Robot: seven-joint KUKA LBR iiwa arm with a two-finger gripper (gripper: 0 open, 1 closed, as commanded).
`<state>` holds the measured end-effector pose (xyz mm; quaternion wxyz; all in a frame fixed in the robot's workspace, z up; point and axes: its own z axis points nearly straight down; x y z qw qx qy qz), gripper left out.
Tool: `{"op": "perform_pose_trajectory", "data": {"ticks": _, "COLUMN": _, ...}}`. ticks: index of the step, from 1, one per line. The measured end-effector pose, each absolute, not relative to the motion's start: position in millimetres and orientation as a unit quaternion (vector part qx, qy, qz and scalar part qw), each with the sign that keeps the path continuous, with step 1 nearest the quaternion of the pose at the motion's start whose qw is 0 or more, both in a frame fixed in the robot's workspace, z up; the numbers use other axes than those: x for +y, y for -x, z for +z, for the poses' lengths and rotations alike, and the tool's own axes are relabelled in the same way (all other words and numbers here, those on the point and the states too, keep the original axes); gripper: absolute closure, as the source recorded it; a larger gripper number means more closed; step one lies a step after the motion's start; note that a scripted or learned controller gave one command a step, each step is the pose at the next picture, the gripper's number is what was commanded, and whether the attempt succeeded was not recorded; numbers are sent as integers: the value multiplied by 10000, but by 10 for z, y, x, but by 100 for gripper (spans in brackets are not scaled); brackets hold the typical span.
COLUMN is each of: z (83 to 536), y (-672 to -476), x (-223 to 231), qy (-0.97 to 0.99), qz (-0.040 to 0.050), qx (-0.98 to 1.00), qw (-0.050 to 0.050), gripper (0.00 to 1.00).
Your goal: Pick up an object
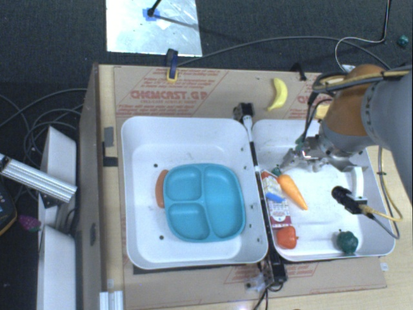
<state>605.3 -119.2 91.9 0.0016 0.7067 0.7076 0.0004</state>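
Tool (288, 162) low in the right bin (322, 241), nothing lifted yet.

Arm (361, 118) enters from the right of the frame; the tool tip hangs just above the carrot (292, 191), whether spread or pressed together I cannot tell. Near the carrot lie a flat packet (276, 209), a red tomato (286, 237) and a green item (347, 241) at lower right. The left bin (139, 147) carries a blue divided plate (204, 201); 1 banana (279, 93) sits on the bench. By my reading, the grasp and lift both remain.
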Motion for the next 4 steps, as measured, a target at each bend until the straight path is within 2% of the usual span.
{"op": "perform_pose_trajectory", "data": {"ticks": 1, "z": 841, "y": -5625, "x": -1143, "qy": -7066, "qz": 1, "qx": 7076, "qw": 2, "gripper": 0}}
{"op": "perform_pose_trajectory", "data": {"ticks": 2, "z": 841, "y": -5362, "x": -889, "qy": -7064, "qz": 4, "qx": 7078, "qw": 1, "gripper": 0}}
{"op": "perform_pose_trajectory", "data": {"ticks": 3, "z": 852, "y": -6431, "x": -1200, "qy": -7056, "qz": 9, "qx": 7086, "qw": 18, "gripper": 0}}
{"op": "perform_pose_trajectory", "data": {"ticks": 4, "z": 845, "y": -5692, "x": -1060, "qy": -7066, "qz": 0, "qx": 7076, "qw": 1, "gripper": 0}}
